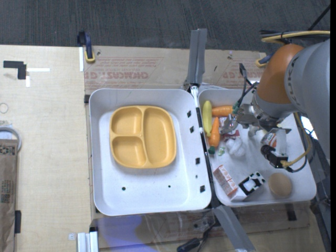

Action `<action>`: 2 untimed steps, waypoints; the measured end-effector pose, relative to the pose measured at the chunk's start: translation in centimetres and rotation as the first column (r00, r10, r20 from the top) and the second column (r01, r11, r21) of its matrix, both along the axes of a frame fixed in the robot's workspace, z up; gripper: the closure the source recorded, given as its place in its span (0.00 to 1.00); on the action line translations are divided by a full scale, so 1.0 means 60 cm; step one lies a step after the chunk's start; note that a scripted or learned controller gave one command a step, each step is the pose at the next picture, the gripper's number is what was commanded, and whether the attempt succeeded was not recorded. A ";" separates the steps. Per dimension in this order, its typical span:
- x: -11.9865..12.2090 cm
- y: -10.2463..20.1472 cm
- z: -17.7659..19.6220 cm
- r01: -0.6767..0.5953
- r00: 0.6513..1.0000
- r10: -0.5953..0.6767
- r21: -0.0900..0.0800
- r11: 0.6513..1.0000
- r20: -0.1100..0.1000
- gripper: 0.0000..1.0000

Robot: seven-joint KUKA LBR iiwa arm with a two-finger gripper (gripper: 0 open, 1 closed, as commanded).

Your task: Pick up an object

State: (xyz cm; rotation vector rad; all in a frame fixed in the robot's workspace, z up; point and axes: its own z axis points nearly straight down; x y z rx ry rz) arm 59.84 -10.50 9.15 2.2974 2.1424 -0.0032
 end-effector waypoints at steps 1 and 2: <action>0.020 -0.001 0.000 0.277 0.961 -0.277 0.000 0.961 -0.001 0.00; 0.097 0.030 0.166 0.509 0.861 -0.509 -0.001 0.861 0.000 0.00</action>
